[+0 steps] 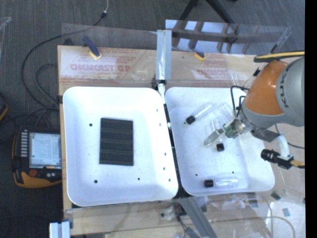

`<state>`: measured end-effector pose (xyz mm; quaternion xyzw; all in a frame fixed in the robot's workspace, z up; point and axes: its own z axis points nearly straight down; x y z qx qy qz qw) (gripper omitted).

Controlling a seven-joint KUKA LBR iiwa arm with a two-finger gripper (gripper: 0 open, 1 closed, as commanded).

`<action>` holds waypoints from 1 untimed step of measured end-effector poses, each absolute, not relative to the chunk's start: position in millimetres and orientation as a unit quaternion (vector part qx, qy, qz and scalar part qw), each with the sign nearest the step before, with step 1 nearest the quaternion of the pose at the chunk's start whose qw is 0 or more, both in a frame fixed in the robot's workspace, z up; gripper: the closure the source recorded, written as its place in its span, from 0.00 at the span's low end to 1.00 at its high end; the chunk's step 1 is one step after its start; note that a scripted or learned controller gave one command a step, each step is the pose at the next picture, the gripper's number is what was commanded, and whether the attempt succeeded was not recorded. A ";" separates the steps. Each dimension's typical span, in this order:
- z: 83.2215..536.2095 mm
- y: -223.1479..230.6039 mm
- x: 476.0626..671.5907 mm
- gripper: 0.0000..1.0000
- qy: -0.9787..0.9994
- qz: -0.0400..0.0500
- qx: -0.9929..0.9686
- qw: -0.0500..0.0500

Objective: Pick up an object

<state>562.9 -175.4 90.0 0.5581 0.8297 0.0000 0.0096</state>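
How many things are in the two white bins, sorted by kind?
Clear tubes with black caps: 3, all in the right bin, one at the top, one under the pincer, one at the bottom
Black ridged pad: 1, in the left bin
Total: 4

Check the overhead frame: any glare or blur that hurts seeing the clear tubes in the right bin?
Camera view: bright even light washes out the right bin, so the clear tubes barely contrast; black caps read well; gripper area soft, slightly blurred; left bin's dark pad sharp.
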 end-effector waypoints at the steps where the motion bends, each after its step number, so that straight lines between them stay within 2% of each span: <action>1: 89.7 -152.6 587.2 0.00 0.844 0.000 0.537 0.008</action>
